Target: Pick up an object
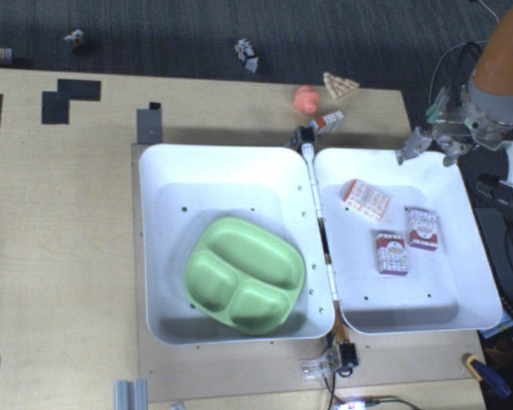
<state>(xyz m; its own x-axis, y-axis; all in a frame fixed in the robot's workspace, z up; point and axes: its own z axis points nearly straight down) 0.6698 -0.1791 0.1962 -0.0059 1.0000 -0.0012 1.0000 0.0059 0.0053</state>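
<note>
So far nothing is lifted. Gripper (429, 146), jaws parted and empty, is held above the right bin's (462, 314) far rim. Three small packets (365, 200) are left lying inside; approach and grasp remain.

The arm (504, 58) is mostly grey, with a broad, rounded orange band above the wrist. Below the band sits a pale grey metallic wrist collar. The gripper (432, 143) is a small grey assembly of angular metal parts, and thin dark cables loop beside it.
</note>
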